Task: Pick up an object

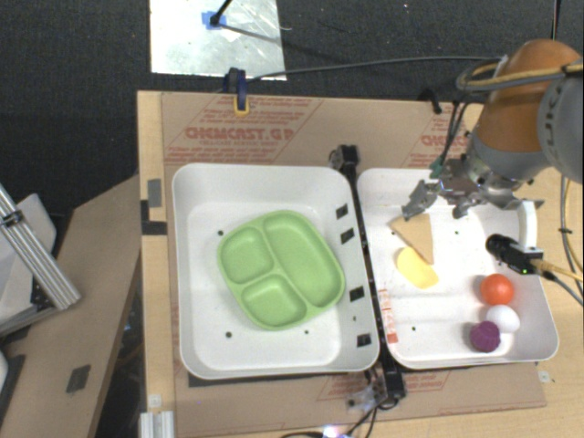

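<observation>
The tan wedge (416, 236), flat and smooth-faced, lies in the right bin (547, 334), touching a rounded yellow piece (416, 268) below it. Gripper (443, 199) hovers above the wedge, fingers spread, holding nothing.

Left of the gripper (444, 196), a pale green divided plastic plate (279, 268) sits in a white bin (196, 245). Just below the gripper lie a tan wedge (416, 237) and yellow block (416, 268); farther below, an orange ball (496, 289), white ball (503, 318) and purple ball (484, 337).
</observation>
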You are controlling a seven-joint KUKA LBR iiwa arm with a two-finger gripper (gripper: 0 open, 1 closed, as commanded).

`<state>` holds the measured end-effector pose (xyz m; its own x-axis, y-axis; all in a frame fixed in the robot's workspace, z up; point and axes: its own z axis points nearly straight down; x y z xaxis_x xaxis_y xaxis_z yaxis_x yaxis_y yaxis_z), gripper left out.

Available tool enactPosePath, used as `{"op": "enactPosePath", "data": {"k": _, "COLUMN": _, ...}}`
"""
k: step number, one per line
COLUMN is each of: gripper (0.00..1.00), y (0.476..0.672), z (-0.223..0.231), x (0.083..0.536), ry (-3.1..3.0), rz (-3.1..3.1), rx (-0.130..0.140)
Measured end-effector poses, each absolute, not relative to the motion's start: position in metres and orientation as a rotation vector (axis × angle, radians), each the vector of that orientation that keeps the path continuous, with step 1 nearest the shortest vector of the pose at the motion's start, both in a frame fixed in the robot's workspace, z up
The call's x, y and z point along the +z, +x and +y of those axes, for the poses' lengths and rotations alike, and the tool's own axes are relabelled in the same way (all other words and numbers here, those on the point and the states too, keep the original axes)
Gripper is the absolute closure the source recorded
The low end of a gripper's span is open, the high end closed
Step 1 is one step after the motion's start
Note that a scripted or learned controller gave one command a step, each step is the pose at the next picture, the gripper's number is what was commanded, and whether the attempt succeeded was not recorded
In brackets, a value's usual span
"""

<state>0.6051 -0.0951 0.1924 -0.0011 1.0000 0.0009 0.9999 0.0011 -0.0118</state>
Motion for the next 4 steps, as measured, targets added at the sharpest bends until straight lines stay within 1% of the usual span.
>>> {"op": "enactPosePath", "data": {"k": 1, "gripper": 0.00, "y": 0.608, "z": -0.095, "x": 0.200, "ry": -2.219, "rz": -2.225, "rx": -0.001}}
{"op": "enactPosePath", "data": {"k": 2, "gripper": 0.00, "y": 0.601, "z": -0.093, "x": 0.139, "ry": -2.218, "rz": -2.221, "rx": 0.003}}
{"op": "enactPosePath", "data": {"k": 3, "gripper": 0.00, "y": 0.602, "z": -0.093, "x": 0.089, "ry": -2.222, "rz": -2.226, "rx": -0.002}}
{"op": "enactPosePath", "data": {"k": 4, "gripper": 1.00, "y": 0.607, "z": -0.094, "x": 0.108, "ry": -2.231, "rz": -2.234, "rx": -0.015}}
